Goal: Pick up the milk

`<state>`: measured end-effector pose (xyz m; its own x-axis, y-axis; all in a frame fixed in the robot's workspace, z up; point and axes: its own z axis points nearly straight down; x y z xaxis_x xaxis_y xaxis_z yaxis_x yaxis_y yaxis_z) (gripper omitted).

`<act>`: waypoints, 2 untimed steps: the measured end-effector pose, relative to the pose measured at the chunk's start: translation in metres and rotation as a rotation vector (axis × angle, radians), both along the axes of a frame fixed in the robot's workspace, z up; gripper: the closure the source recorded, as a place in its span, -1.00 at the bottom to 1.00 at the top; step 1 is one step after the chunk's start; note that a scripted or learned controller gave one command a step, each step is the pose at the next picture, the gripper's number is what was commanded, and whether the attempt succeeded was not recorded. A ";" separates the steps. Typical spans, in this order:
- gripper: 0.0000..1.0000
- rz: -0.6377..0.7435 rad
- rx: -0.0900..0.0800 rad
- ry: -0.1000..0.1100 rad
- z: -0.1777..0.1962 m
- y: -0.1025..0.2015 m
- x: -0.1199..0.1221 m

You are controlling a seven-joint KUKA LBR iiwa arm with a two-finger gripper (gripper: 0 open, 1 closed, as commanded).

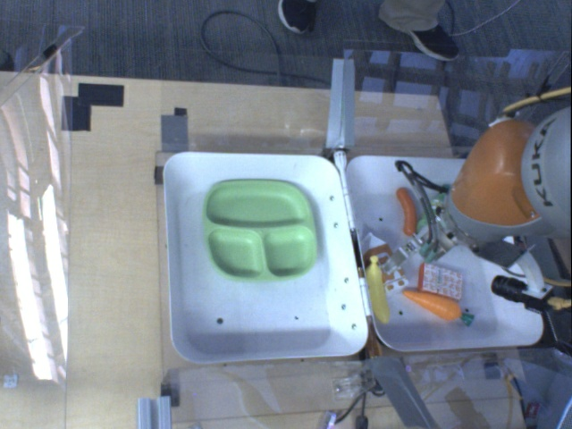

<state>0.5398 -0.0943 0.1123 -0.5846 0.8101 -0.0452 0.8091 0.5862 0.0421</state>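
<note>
Judging progress: pick not yet made. You see the milk carton (441,281) lying flat in the right bin (500,333), just above the carrot (433,304). Gripper (427,236) hovers near the carton; its grip state cannot be told.

- The arm (523,181) is grey, with a rounded orange band above the wrist.
- Dark "KU" lettering marks its grey shell.
- A yellow cable loops behind it.
- A black connector juts beside the gripper (427,239).
</note>
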 end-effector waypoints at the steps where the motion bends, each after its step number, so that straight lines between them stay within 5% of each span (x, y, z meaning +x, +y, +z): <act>1: -1.00 0.132 -0.005 -0.017 0.001 -0.004 -0.006; 2: -1.00 -0.137 0.008 -0.007 -0.001 -0.001 -0.012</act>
